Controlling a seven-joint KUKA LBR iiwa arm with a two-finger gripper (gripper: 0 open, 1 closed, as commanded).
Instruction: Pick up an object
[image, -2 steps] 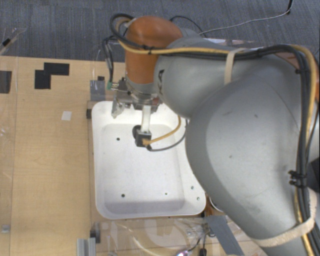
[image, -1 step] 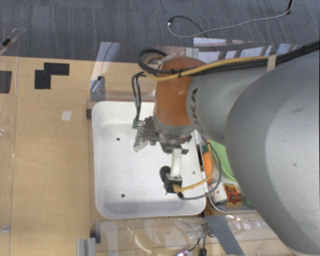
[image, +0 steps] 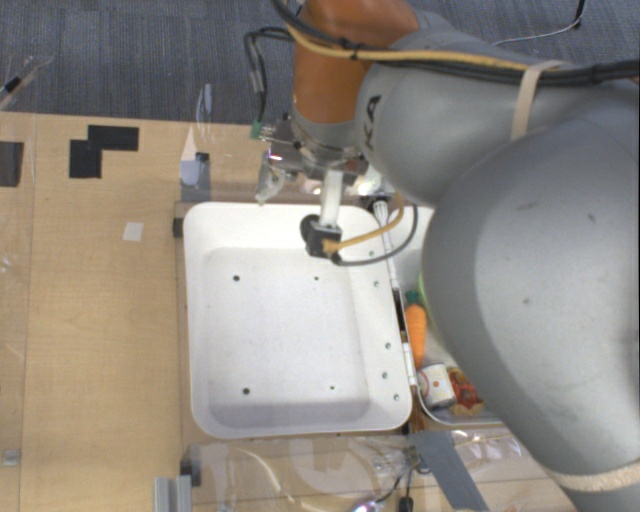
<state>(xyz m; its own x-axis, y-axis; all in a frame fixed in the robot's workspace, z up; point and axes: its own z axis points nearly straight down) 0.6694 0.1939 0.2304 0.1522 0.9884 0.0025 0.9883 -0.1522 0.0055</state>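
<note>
Closest to the camera, the grey arm (image: 540, 300) hogs the whole right side of the shot, a big rounded body that covers most of the right bin (image: 436, 412). At the bottom edge some clear plastic bits (image: 300, 468) and a grey bracket (image: 445, 478) lie on the wooden bench (image: 90, 330).

A thin strip of that right bin peeks out just beside the arm, and that's where the stuff to grab is. There's an orange carrot-looking thing (image: 415, 332) lying lengthwise along the bin's left wall. Just below it sits a small round white item with red on it (image: 436, 382), touching or nearly touching a reddish-brown object (image: 466, 392). A bit of green (image: 419, 292) shows above the carrot. The arm hides whatever else is in there.

The left bin (image: 280, 340) is in plain sight, a white floor with a few small dark dots.

Further back, the gripper (image: 300, 200) hangs over the far rim of the left bin, well apart from the objects in the other bin. A yellowish cable (image: 365, 240) loops off to its right. Honestly I can't tell how wide it's open from this angle, and I can't make out anything held in it. Above it is the orange band (image: 335, 85).

On the far left of the bench there are black marks (image: 100, 148) and a small blue-grey block (image: 195, 172) near the bin's corner. Beyond that is dark carpet (image: 120, 50).
</note>
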